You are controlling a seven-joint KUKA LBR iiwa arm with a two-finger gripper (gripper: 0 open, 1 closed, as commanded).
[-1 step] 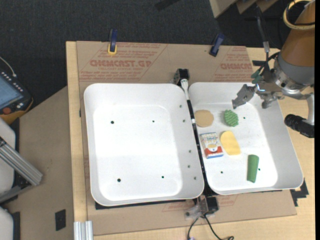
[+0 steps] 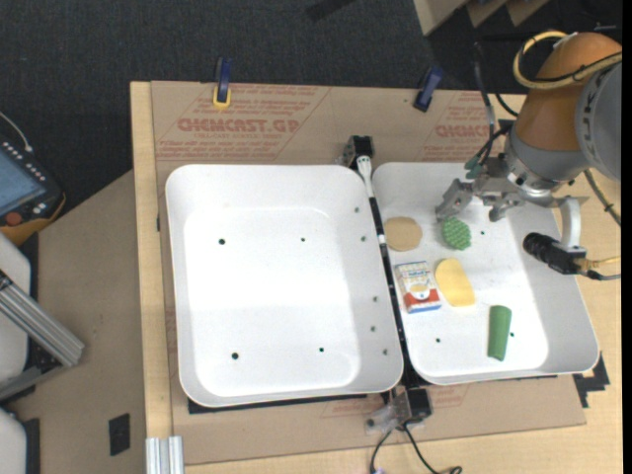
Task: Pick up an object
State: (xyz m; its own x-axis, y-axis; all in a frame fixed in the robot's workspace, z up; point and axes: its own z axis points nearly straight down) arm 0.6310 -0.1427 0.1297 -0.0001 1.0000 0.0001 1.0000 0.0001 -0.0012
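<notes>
The right bin [image 2: 553, 358] holds several small objects. A green bumpy ball [image 2: 455, 232] lies near its far middle, with a tan round disc [image 2: 402, 233] to its left. Closer to the front are a red, white and blue box [image 2: 419, 286], a yellow block [image 2: 455, 282] and a green cylinder [image 2: 500, 332]. My gripper [image 2: 475, 203] hangs over the far part of this bin, just beyond the green ball. Its fingers are spread apart with nothing between them.
The left bin [image 2: 197, 363] sits beside the right one, with a black divider strip [image 2: 380, 255] between them. A black cable part [image 2: 548, 250] hangs from the arm over the right bin's right side. Blue clamps [image 2: 223, 82] hold the cardboard's far edge.
</notes>
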